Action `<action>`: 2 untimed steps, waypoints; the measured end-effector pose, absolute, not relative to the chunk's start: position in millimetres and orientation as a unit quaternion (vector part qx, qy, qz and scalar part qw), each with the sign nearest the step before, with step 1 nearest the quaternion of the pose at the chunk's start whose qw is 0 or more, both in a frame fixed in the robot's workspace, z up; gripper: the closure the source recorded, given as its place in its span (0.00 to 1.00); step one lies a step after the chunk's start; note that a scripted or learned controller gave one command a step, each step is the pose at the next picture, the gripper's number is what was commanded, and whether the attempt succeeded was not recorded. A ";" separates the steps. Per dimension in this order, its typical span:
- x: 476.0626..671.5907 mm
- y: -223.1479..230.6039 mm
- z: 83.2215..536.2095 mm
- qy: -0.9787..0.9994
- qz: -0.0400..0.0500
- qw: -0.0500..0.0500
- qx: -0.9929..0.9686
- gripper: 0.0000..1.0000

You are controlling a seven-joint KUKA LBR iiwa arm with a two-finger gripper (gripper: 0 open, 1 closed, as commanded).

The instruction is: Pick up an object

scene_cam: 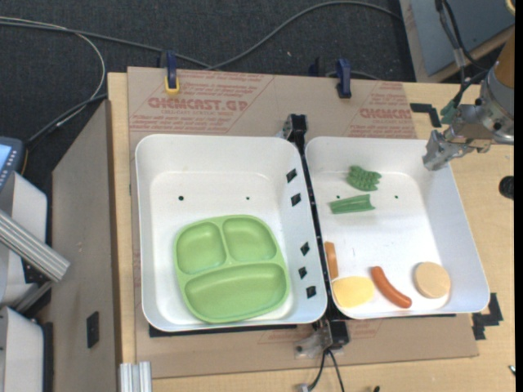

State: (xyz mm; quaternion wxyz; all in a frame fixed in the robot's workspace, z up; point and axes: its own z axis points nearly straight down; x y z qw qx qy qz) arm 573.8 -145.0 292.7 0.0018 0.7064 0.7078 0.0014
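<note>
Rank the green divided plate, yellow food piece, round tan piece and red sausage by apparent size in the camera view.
1. green divided plate, by far
2. yellow food piece and round tan piece: look alike, unranked
3. red sausage: long but thin, likely smallest

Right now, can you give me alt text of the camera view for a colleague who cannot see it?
The claw hovers at the right bin's far right corner, above two green toy vegetables, a hot dog, a yellow piece and a tan round. The left bin holds a green divided plate.
</note>
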 end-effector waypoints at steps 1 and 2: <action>567.6 -92.8 294.0 0.709 0.000 -0.002 0.705 1.00; 564.2 -42.1 272.4 0.709 0.000 -0.002 0.705 1.00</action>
